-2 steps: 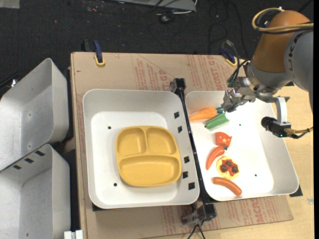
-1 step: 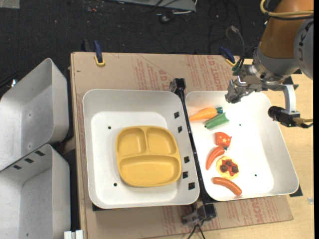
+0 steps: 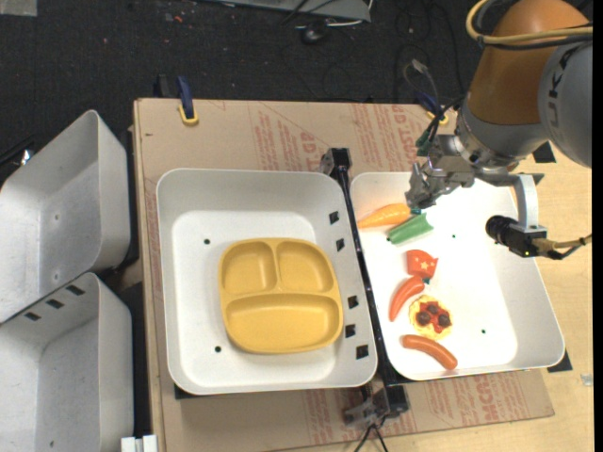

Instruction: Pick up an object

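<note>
While the gripper (image 3: pixel 421 199) hangs low over the far-left part of the right bin (image 3: pixel 528 281), whether its fingers are spread or pressed together cannot be told from this slant. Nothing is visibly pinched between them. Just below the tip lies a green toy vegetable (image 3: pixel 409 230), tilted, and touching its far end is an orange toy carrot (image 3: pixel 382 217) that reaches toward the bin's left wall. Nearer the camera, along the same left side, sit a red toy pepper piece (image 3: pixel 422 263), a curved red chili (image 3: pixel 405 296), a small round toy pizza with dark toppings (image 3: pixel 432 317), and a red sausage (image 3: pixel 430 350) close to the near rim. All these pieces crowd the left half of the bin; the right half is bare white floor up to the right wall. The arm's grey body with its orange band (image 3: pixel 528 59) looms over the bin's far-right corner.

Across the narrow divide between the bins, the left bin (image 3: pixel 188 252) holds a yellow divided plate (image 3: pixel 280 295) lying flat in the middle, with bare floor all round it. Both bins rest on a cardboard-topped desk (image 3: pixel 264 135).
</note>
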`<state>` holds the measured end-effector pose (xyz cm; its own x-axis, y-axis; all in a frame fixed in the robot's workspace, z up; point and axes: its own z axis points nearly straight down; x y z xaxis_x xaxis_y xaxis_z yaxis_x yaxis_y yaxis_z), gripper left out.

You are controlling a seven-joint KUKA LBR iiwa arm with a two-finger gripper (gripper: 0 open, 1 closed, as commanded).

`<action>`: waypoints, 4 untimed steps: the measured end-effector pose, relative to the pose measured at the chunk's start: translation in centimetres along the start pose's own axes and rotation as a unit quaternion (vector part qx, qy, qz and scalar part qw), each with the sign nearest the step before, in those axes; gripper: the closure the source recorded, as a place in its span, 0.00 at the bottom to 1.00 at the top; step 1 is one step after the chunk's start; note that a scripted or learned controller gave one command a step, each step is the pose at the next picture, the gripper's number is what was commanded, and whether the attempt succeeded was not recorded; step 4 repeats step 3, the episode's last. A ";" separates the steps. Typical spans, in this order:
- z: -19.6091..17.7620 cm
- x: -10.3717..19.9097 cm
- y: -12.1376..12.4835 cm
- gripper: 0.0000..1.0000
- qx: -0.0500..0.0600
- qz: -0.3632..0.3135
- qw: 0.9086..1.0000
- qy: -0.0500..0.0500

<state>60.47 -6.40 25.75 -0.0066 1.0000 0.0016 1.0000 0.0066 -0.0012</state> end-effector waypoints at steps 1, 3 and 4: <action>-0.3 5.1 -2.7 1.00 0.001 0.000 1.000 0.000; 2.6 13.1 -8.1 1.00 0.002 0.000 1.000 0.000; 2.6 13.1 -8.1 1.00 0.002 0.000 1.000 0.000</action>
